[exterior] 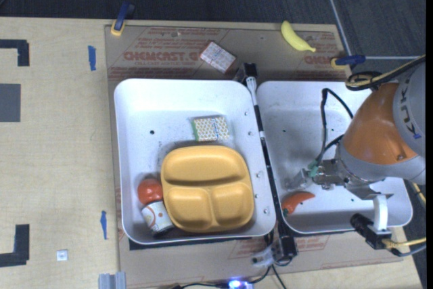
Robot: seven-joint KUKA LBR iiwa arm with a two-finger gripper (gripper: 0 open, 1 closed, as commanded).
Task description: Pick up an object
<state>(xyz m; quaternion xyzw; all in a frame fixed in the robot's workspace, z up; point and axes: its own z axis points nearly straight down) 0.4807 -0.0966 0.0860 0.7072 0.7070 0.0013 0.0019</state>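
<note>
Nearest edge: right bin point(406, 213) has a small orange object point(296, 199) lying on its floor near the front-left corner. Pincer point(312, 174) sits just above and right of it, low in the bin (too blurred to tell if it's open or closed; nothing visibly between the tips). Arm point(382, 135) comes in from the right. Left bin point(128, 145): yellow sectioned tray point(206, 187) in front, orange-and-white ball-like item point(152, 203) tucked against its left side, small patterned packet point(210, 127) behind it. Farther back on the surface: patterned card point(216, 56), yellow banana point(296, 37).
</note>
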